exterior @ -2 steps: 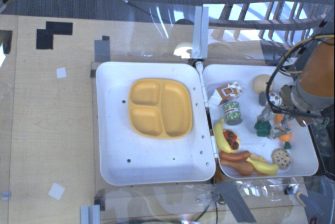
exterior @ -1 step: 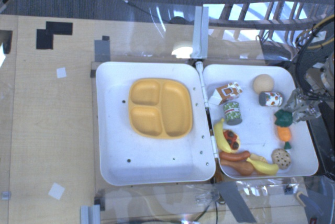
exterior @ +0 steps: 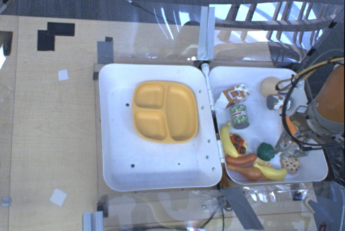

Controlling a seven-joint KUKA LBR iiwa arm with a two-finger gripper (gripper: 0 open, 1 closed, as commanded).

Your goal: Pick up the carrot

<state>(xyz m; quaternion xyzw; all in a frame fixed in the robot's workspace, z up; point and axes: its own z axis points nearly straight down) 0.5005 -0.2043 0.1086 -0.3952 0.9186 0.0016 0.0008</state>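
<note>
In the right bin (exterior: 253,76), a bright orange carrot (exterior: 290,126) lies near the right wall, mostly hidden under the wrist. My gripper (exterior: 287,144) hangs low just in front of it, between a green broccoli (exterior: 265,150) and a spotted cube (exterior: 291,165). The grey arm with its orange band (exterior: 330,99) reaches in from the right and covers the bin's right edge. Whether the gripper touches the carrot is hidden.
The right bin also holds a small carton (exterior: 235,94), a can (exterior: 239,115), a tan ball (exterior: 269,86), two bananas (exterior: 228,140) (exterior: 273,172) and two sausage-like pieces (exterior: 241,160) (exterior: 245,172). A yellow divided plate (exterior: 164,111) sits in the left bin (exterior: 116,133).
</note>
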